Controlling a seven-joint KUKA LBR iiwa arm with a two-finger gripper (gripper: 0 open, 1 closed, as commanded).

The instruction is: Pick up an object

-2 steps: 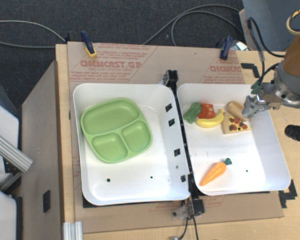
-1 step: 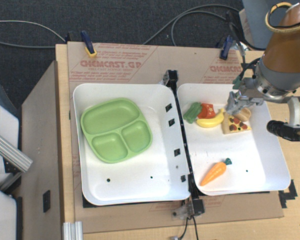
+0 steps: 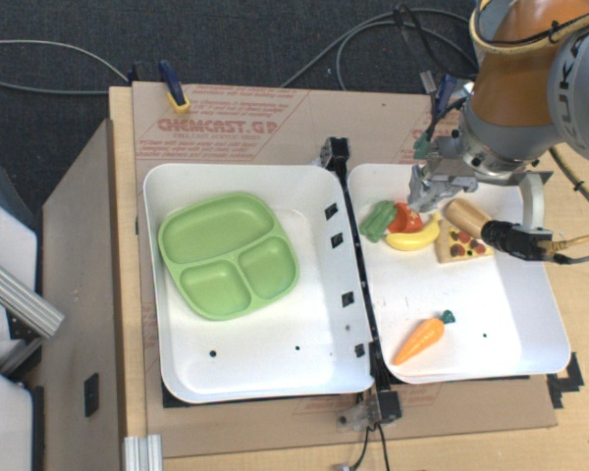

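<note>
in the right bin [image 3: 510, 332], the gripper [image 3: 424, 196] sits low over the banana [image 3: 413, 237] and a red piece [image 3: 406, 220]; its grip, can't tell. carrot [image 3: 418, 338] lies near the front.

Right bin [image 3: 510, 351] front: we see open floor around the carrot [image 3: 419, 338].
Back: toys crowd together.

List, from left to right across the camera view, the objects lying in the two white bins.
green divided plate → green toy vegetable → toy carrot → pizza slice toy. The red piece and the banana overlap near the gripper, so they are left out.
</note>
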